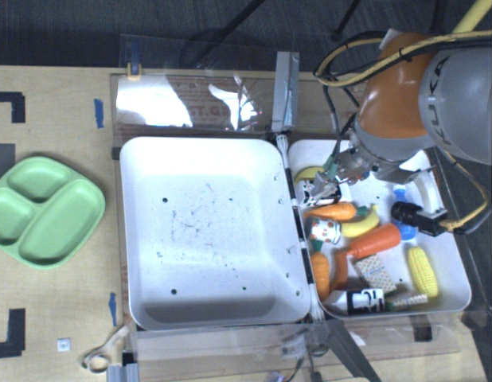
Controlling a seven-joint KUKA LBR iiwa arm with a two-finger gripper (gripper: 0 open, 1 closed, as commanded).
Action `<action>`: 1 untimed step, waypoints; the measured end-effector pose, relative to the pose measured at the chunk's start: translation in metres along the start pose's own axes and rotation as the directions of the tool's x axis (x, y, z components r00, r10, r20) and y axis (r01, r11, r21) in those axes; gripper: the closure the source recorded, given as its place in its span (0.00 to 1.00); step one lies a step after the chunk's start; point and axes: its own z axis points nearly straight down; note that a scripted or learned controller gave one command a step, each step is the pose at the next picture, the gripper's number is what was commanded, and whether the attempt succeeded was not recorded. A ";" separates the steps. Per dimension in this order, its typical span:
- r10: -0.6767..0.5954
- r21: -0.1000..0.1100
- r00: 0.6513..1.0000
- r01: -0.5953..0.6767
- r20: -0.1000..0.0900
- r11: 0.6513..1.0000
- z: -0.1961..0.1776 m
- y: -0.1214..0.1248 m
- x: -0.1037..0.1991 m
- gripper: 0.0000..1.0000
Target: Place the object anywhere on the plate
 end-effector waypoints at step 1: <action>-0.032 0.002 0.999 0.032 -0.002 0.999 0.000 0.023 0.088 1.00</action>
